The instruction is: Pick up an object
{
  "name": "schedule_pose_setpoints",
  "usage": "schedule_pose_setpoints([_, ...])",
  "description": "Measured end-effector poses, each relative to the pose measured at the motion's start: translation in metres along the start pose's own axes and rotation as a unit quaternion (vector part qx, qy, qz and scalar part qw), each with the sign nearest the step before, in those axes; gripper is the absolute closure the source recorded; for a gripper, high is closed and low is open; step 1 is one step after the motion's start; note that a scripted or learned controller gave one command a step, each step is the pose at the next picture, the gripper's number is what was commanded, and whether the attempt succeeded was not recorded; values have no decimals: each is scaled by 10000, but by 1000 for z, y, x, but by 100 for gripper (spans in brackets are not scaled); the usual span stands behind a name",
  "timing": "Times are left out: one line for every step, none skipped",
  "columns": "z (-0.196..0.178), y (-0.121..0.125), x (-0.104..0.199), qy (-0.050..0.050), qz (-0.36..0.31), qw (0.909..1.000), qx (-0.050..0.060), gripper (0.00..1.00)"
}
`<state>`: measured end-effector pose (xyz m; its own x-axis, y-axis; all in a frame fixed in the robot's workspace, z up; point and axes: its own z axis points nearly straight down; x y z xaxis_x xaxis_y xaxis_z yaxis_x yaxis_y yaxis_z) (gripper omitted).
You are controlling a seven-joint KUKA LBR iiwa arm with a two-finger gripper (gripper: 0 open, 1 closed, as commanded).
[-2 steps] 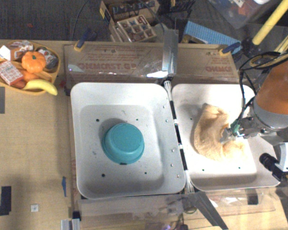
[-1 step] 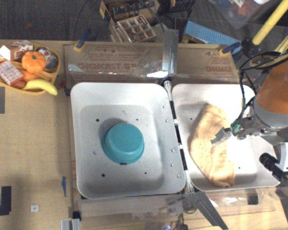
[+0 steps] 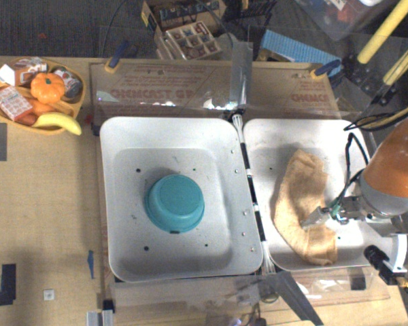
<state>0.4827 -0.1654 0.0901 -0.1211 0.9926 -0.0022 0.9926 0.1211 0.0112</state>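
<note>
The two-finger gripper [image 3: 321, 215] reaches in from the right and sits low in the right-hand shallow white bin [image 3: 258, 138], its metal tip lying against the crumpled tan cloth [image 3: 300, 199]. The tip meets the cloth on its right side, toward the lower half, where the fabric bunches up. How far the claw is parted cannot be told from this angle: the tip reads as a single pale sliver against the fabric, and no fold of cloth is clearly seen pinched in it. Above the wrist, the arm's orange band [image 3: 394, 168] fills the right edge, with black cables [image 3: 353, 155] looping beside it.

The cloth lies stretched from the bin's upper middle down to its lower edge, resting on the bin floor.

In the left-hand shallow white bin [image 3: 122, 138] a round teal plastic bowl [image 3: 175, 202] sits upside down near the centre, well apart from the gripper.

Off to the upper left, on the wooden bench [image 3: 41, 216], a shallow basket [image 3: 0, 104] holds toy food, among it a small orange pumpkin [image 3: 47, 87] and a yellow banana [image 3: 58, 121].
</note>
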Motion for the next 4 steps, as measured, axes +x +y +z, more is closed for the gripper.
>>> schedule_pose_setpoints([0,63,63,-6,236,9997,-28,0])
schedule_pose_setpoints([0,82,59,-4,32,10000,-3,0])
schedule_pose_setpoints([-11,83,60,-1,28,10000,-29,100])
schedule_pose_setpoints([-65,82,42,7,-536,9986,49,100])
